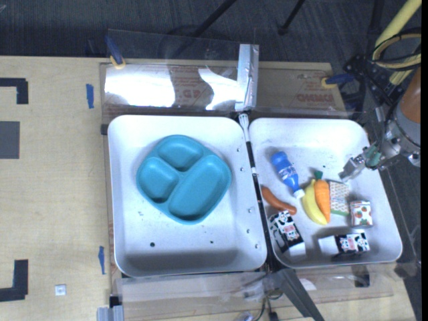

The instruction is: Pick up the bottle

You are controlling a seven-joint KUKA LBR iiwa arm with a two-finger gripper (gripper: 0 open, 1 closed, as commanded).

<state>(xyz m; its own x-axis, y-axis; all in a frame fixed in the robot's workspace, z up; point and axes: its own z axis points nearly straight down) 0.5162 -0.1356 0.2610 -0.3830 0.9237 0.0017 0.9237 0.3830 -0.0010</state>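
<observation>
The bottle [286, 171] is blue with a white cap and a white label. It lies on its side in the middle of the right bin [304, 129], cap toward the back. My gripper [352, 169] hangs over the right side of that bin, well to the right of the bottle and apart from it. Nothing shows in the gripper. The grey arm with its orange band [409, 105] comes in from the right edge.
Around the bottle lie a sausage [274, 198], a banana [311, 207], a carrot [322, 199], two cow-print cartons [284, 229] [351, 243] and a strawberry box [361, 213]. The left bin [134, 246] holds a blue divided plate [184, 178].
</observation>
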